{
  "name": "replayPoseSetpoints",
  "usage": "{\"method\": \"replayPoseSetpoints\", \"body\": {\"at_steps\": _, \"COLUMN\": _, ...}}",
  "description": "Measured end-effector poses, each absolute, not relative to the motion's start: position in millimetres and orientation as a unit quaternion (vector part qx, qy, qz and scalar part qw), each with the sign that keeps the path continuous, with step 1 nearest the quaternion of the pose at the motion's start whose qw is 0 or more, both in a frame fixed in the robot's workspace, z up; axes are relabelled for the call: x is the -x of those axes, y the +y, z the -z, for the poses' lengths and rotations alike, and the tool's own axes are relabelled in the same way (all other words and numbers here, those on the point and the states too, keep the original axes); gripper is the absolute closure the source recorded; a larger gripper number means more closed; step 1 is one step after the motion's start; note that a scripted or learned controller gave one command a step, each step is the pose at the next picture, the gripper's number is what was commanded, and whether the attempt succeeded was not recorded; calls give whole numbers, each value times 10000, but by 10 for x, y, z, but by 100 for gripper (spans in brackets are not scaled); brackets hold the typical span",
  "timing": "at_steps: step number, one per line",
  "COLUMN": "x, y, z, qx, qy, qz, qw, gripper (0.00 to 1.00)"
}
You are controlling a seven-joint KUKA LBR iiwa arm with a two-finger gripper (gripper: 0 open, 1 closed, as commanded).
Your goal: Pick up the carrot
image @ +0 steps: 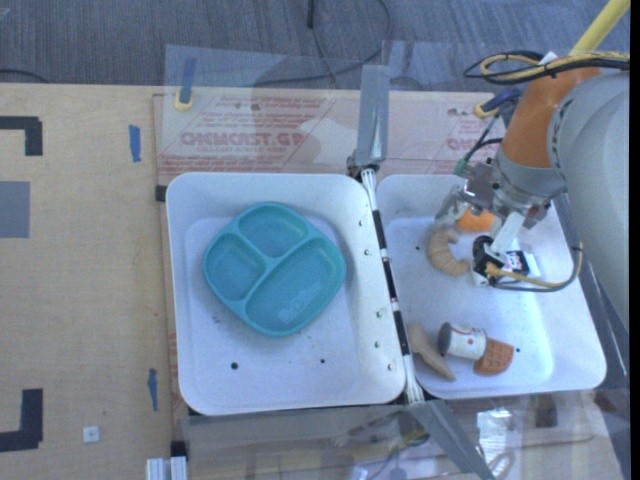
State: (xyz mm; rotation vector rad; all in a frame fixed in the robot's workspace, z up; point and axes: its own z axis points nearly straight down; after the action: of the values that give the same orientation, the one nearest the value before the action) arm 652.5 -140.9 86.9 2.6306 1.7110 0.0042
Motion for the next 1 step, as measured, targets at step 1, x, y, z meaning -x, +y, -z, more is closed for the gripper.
{"method": "replayPoseSetpoints", "body": {"at_steps": 1, "x": -6541, "y": -1396, "z": -992, "qx": -8371, "qy": 5470, "qz": -17, "qw": 29, "gripper": 100}}
